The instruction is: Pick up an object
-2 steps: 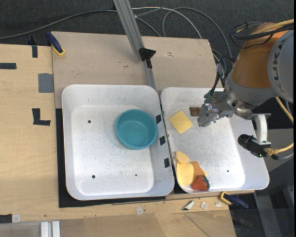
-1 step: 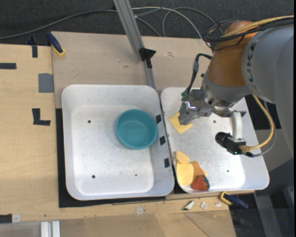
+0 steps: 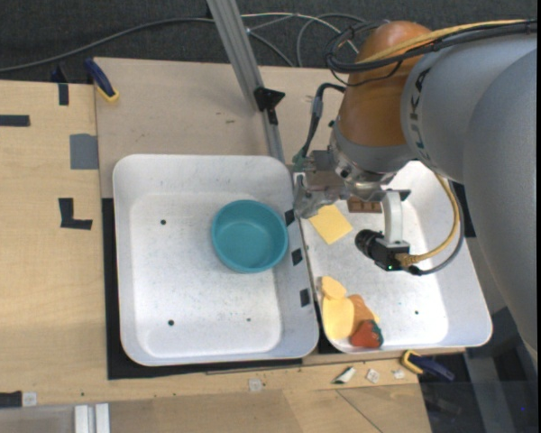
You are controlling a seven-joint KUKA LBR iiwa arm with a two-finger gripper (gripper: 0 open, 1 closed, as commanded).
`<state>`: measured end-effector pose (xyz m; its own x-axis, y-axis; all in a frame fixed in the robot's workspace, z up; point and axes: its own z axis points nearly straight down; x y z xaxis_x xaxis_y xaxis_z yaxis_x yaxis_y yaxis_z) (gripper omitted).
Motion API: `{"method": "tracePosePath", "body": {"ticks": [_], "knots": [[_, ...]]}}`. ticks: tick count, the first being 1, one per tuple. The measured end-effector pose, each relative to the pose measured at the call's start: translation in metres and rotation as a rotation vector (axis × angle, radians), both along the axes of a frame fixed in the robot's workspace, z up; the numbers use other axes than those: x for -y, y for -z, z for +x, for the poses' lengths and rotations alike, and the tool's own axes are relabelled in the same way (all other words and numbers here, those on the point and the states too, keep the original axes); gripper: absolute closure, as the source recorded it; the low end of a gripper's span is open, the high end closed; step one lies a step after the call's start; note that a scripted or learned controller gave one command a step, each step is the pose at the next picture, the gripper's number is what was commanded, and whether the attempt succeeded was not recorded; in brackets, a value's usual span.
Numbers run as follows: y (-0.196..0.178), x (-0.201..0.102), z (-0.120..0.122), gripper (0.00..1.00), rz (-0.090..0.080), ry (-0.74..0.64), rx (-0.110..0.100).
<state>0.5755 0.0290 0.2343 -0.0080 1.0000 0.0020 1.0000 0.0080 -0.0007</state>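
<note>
The tool (image 3: 317, 188) sits under the grey wrist with its orange band, low over the far left corner of the right bin (image 3: 437, 309), close to the wall that this bin shares with the left bin (image 3: 124, 183). The wrist housing covers it from above, so I cannot tell whether it is open or closed, nor whether it grips anything.

Just beside the tool, on its near side, a flat yellow square (image 3: 331, 225) lies tilted on the floor of the right bin; its upper edge runs in under the tool, and contact between them cannot be made out. A small black unit (image 3: 380, 247) with a cable hangs off the wrist to the right of the square.

At the near left corner of the right bin lies a pale yellow piece (image 3: 337, 312), and a red-orange item (image 3: 368, 334) touches its right side.

A teal bowl (image 3: 249, 234) stands upright in the left bin, towards its right wall, well apart from the tool.

The wooden surface (image 3: 36, 269) carries black tape marks on its left, and a blue and yellow clamp (image 3: 101, 78) sits at its far edge.
</note>
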Motion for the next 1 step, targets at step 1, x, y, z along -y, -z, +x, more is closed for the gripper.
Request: {"method": "tracePosePath", "body": {"ticks": [1], "knots": [[-0.006,-0.0503,0.007,1.0,0.0,0.001,0.0]]}}
